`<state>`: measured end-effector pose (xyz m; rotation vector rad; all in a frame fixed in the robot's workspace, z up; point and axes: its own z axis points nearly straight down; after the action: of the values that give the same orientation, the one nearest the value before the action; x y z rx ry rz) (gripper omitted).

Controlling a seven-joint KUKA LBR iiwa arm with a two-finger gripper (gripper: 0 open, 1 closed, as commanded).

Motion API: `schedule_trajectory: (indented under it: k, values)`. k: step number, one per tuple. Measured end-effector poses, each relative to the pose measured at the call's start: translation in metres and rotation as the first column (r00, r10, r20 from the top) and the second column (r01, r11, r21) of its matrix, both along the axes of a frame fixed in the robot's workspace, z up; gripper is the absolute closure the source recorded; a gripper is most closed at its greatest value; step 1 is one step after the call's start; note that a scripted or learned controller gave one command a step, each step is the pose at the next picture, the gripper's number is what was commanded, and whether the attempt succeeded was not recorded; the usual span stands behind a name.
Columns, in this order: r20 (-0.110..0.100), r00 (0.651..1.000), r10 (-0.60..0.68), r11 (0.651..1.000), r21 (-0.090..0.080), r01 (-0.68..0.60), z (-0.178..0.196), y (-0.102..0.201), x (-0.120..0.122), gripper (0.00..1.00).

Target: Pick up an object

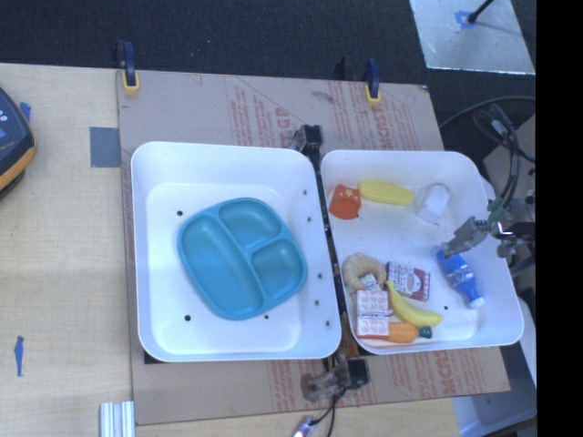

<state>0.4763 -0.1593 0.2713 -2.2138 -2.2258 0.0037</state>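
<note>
Gripper (466,236) sits over the right side of the right bin (405,157), coming in from the right edge. Can't tell how it's set, too small and blurred at this angle. Nothing visibly in it.

Right bin contents:
- blue tube (460,277) with a white cap end, lying just below and beside the gripper, near the bin's right wall. Contact with the gripper: can't tell.
- clear cup (434,202), upper right area, tipped or on its side, hard to say which.
- corn cob (386,192), lying flat near the top wall.
- orange-red piece (344,202), touching the corn's left end.
- beige bagel-like piece (363,268), near the left wall.
- dark red carton (408,280), just right of the beige piece.
- banana (411,309), below the carton, curving toward the bottom wall.
- small white and red box (372,304), left of the banana, touching it.
- carrot (399,333), at the bottom wall under the banana.

Left bin (159,162) holds a blue divided plate (240,258), three compartments, lying flat at about the centre.

Both bins sit on a cardboard sheet (246,107) on the wooden worktop (55,271).
</note>
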Motion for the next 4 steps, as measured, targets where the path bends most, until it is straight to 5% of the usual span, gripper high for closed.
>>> schedule_trajectory:
  k: [1,2,3,4]
  values:
    - [-0.001,1.000,-0.001,1.000,0.000,0.001,-0.121,-0.050,0.041,0.00]
    - [0.000,1.000,-0.001,1.000,-0.001,0.001,-0.180,-0.053,0.072,0.00]
    - [-0.002,1.000,0.003,1.000,-0.002,-0.003,-0.170,-0.054,0.072,1.00]
    - [0.001,1.000,0.002,1.000,-0.001,-0.002,-0.143,-0.013,0.107,1.00]
